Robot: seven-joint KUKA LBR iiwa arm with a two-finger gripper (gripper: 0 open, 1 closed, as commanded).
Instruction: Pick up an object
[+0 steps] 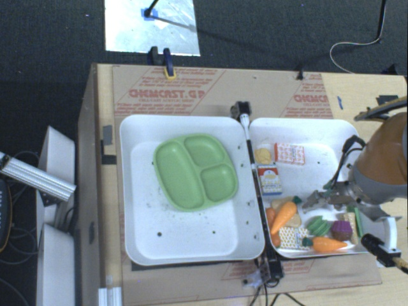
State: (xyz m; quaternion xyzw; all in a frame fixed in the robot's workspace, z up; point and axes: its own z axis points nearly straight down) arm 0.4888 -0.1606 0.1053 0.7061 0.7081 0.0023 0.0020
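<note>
Camera view
Bins: 2 white bins side by side on the bench; left bin (137,190), right bin (319,132).
Landmark: green plate (194,171), 3 compartments, in the left bin's middle.
Arm: right of the plate, over the right bin's near right corner.
Gripper (335,199): low over the toy food; finger state cannot be told, nothing seen held.
Carrots: 1 (285,215) right of the plate, another (329,244) further right, by the near rim.
Purple piece (342,228): beside the second carrot.
Boxes: red-white packet (290,153) and small box (270,178), right of the plate.
</note>
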